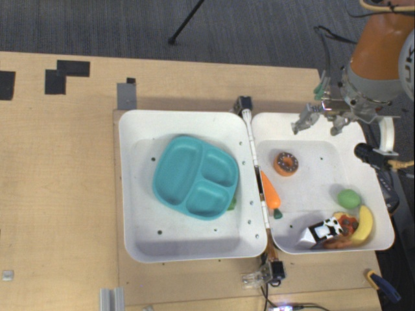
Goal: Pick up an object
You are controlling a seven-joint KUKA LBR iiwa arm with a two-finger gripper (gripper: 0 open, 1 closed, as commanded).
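My gripper [318,124] hangs open over the back edge of the right bin [305,238], with nothing between its two spread fingers. Below it in that bin lies a brown frosted donut [286,163]. An orange carrot [270,194] rests against the bin's left wall. A green ball [349,198] sits at the right side, with a yellow banana [365,224] beside it. A black-and-white toy [322,230] and a reddish-brown piece [343,233] huddle in the front right corner.
The left bin [149,238] holds a teal divided plate [196,176] with something green peeking from under its right edge. A ridge with a black clamp [244,103] separates the bins. Cables and a black fitting [373,154] lie to the right.
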